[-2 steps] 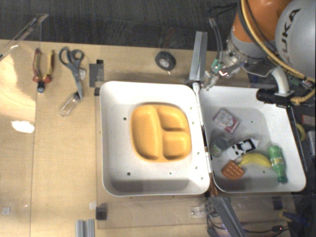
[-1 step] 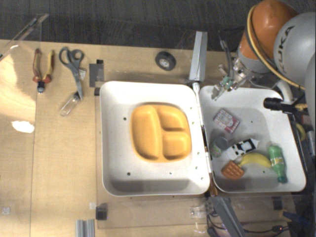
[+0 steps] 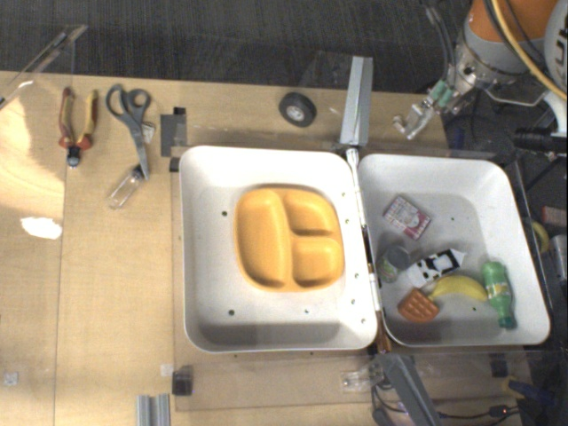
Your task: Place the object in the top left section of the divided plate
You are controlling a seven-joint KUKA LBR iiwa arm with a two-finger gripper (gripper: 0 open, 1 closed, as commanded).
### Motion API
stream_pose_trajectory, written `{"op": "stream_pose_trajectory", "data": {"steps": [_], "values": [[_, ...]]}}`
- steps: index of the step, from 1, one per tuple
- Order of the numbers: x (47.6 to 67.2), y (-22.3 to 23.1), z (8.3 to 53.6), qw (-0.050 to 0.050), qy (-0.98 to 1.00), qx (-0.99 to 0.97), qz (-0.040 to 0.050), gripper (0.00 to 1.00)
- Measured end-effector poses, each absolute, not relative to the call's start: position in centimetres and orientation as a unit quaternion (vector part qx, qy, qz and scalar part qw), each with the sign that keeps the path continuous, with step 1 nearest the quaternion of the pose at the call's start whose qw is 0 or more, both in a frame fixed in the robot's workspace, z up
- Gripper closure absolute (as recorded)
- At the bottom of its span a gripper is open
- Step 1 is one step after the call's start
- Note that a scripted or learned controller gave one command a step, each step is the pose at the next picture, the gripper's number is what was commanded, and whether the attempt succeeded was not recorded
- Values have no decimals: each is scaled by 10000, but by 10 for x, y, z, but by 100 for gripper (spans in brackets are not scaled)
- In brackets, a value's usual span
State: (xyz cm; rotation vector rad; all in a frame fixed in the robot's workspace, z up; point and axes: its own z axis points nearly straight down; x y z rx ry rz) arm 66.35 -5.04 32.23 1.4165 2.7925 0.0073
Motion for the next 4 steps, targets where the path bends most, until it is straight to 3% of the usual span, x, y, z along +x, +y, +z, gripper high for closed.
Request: {"op": "stream_pose_trajectory", "data": {"steps": [1,2,3,4], "values": [[670,-102,215,23,8997,4365,7,100],[666,-105,290,48,8930,4501,18,100],[638,-106,240,36,8993,4373,14,100],[661,-117,249,40,8990,4380,15,100]]}}
